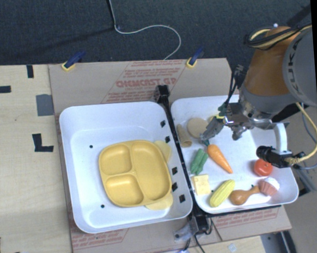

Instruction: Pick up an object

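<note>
— Cardboard (pixel 89 82) lines the bench under two shallow white bins. What lies nearest?

— In the right bin (pixel 287 196): a yellow plastic corn cob (pixel 221 192), a brown toy drumstick (pixel 245 195) and a pale yellow cheese-like block (pixel 201 184). The left bin (pixel 76 157) holds a yellow divided plate (pixel 134 171).

— Farther back?

— A red toy tomato (pixel 263 168), an orange plastic carrot (pixel 219 158) beside a green toy vegetable (pixel 199 160), then a tan round piece (pixel 197 127).

— The gripper (pixel 224 128)?

— Above the carrot's top end, fingers spread, pinching nothing.
</note>
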`<state>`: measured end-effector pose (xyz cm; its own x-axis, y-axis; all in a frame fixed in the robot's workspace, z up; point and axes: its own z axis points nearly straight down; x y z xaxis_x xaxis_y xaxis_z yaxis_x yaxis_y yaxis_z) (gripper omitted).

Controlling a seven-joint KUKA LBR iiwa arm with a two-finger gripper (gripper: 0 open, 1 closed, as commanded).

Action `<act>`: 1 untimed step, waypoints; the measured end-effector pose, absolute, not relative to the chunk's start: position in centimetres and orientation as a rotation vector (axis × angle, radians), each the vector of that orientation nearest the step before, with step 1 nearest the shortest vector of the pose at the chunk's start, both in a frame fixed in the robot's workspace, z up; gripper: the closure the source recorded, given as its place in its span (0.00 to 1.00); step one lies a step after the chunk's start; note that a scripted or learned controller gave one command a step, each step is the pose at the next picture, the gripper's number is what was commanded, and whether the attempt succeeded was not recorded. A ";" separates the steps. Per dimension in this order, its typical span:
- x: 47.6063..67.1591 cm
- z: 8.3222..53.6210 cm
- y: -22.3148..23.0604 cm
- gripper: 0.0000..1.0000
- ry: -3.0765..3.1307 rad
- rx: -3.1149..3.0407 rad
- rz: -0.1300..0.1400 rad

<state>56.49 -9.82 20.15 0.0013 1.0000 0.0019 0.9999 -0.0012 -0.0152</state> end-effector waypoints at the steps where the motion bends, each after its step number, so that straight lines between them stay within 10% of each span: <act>1: 56.8 20.8 -9.8 0.00 -2.222 -2.218 0.002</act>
<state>56.78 -9.81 20.84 -0.0018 1.0000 0.0004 1.0000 0.0018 -0.0020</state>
